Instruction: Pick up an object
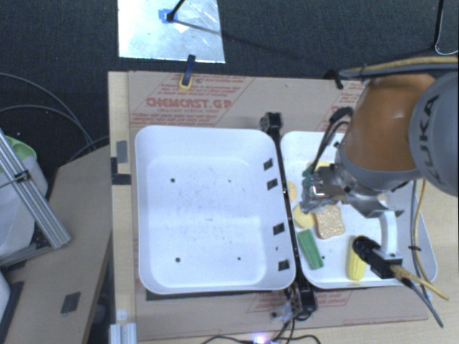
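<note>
The claw (313,196) sits low over the right bin (297,145), close to the side that adjoins the left bin (208,206). The wrist housing covers most of it from above, so I cannot tell whether it is spread or pressed together.

Status: I see no object gripped or raised off the bin floor. I judge the pick as not yet done; grasp and lift both remain.

Target position: the candidate objects lie in the right bin. The tan speckled slice (330,223) lies just beside the claw, on the side toward the bench front, and I treat it as the nearest target. A pale yellow piece (304,219) lies just beside the slice's left edge. The green block (310,249) and the yellow corn cob (355,265) lie farther toward the front, apart from the claw.
</note>
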Controlling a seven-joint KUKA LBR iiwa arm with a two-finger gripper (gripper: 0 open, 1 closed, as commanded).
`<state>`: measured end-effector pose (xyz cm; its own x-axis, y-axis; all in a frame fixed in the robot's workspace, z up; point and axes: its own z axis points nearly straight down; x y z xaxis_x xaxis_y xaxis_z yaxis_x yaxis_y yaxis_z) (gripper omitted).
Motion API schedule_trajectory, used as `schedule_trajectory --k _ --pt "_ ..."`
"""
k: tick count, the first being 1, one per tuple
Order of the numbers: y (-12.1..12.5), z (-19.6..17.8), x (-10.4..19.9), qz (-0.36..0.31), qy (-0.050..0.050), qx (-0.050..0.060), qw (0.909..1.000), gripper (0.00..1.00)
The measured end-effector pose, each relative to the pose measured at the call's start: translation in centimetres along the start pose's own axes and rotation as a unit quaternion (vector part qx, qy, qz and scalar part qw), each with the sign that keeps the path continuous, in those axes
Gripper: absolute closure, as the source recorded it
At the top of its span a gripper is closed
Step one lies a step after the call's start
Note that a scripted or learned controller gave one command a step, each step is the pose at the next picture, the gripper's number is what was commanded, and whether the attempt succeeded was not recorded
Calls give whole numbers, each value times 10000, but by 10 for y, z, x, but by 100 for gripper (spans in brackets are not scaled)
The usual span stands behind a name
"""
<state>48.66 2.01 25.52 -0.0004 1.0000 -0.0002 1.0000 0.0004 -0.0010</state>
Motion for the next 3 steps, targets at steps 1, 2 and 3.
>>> schedule_trajectory --k 1,2,3 --pt "-1 42 -31 15 -2 13 10000 100" --pt "30 72 38 -45 9 -13 10000 100" --pt "-1 71 15 4 3 6 10000 100"
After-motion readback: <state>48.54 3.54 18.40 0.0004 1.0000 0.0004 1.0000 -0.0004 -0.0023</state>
